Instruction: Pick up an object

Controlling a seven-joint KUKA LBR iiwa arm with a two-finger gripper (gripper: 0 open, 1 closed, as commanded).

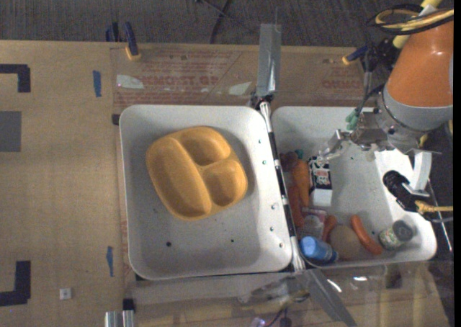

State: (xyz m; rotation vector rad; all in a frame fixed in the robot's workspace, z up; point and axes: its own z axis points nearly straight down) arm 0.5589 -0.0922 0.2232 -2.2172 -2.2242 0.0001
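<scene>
I see the gripper (358,136) above the right bin's (288,122) far edge. I cannot tell its fingers' state. The yellow tray (196,171) fills the left bin (144,246).

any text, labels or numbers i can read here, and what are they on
Red printed lettering on the cardboard bench top behind the left bin: mirrored and blurred, unreadable.
More red lettering on the cardboard behind the right bin: unreadable.
Black-and-white small carton in the right bin: print too small to read.
Nothing else legible.

Yellow three-compartment plate (197,172) is seen in left bin (137,196); carrot (300,181), milk carton (320,172), clutter in right bin (288,125).
</scene>
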